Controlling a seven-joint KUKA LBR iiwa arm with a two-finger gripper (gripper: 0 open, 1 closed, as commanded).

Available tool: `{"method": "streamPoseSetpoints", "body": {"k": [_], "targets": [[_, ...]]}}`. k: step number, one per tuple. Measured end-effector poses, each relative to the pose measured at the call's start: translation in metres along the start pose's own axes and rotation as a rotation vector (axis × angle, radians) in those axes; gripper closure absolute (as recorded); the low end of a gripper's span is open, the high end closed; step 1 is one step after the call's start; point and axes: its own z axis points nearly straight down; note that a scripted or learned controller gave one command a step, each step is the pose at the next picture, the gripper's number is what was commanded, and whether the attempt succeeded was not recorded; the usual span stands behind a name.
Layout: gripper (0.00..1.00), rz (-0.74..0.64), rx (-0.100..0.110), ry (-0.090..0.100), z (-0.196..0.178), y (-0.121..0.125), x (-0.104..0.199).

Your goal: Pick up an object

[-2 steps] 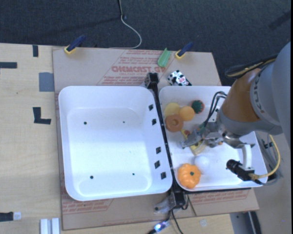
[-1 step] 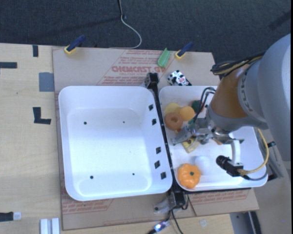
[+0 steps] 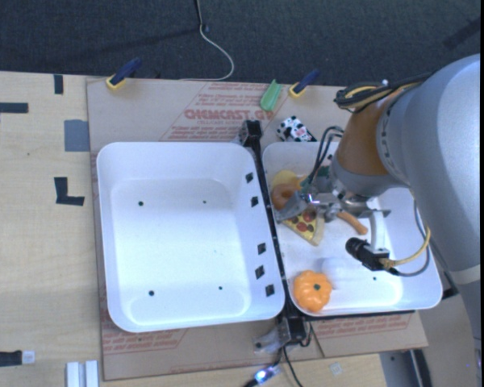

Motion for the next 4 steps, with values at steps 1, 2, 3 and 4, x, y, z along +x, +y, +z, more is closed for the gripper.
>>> {"method": "streamPoseSetpoints", "body": {"k": [1,2,3,4], "targets": [[0.00,0.009,0.003,0.000,-0.001,-0.058,-0.057],[0.00,-0.003,-0.002,0.002,0.000,0.008,-0.024],[0.00,0.009,0.007,0.003,-0.018,-0.071,-0.072],[0.00,-0.002,0.000,0.002,0.000,-0.003,-0.056]]}}
